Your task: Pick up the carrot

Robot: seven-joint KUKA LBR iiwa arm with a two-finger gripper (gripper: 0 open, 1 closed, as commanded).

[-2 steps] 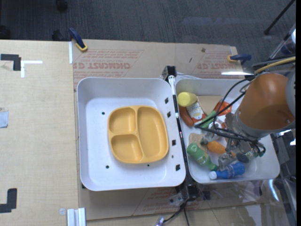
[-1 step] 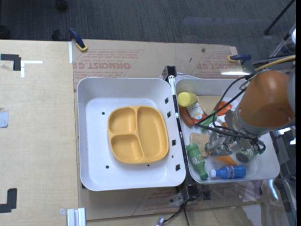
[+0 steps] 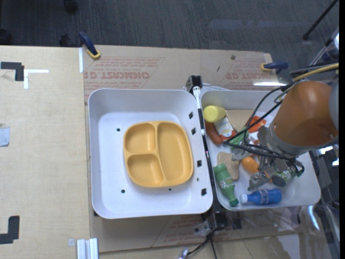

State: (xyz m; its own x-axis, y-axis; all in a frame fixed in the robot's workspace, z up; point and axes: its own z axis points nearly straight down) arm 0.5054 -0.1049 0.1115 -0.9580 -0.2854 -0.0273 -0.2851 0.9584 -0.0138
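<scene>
Because the arm [image 3: 304, 117] reaches in from the right and hangs low over the right bin [image 3: 310, 196], its orange band hides much of what lies beneath, and the gripper [image 3: 265, 172] sits down among the clutter where its state cannot be told from this angle. The carrot is hard to pick out for certain: the likeliest piece is the slim orange-red thing [image 3: 256, 125] poking out from under the arm near the bin's middle, just above a rounder orange lump [image 3: 249, 164] that lies beside the gripper. Nothing can be seen held by the gripper.

The rest of the bin is crowded, probably tipped in as a jumble to make picking hard: a yellow-capped bottle [image 3: 217, 120] near the top left corner, a green bottle [image 3: 225, 183] along the left wall, a blue bottle [image 3: 264, 197] at the bottom, and a tan slice [image 3: 230, 165] between them. The left bin [image 3: 102, 193] holds a yellow divided plate [image 3: 158, 153], set flat in the middle, likely as a place to put things. Both bins rest on cardboard [image 3: 140, 72] clamped to the bench [image 3: 38, 161], which should keep them from sliding.
</scene>
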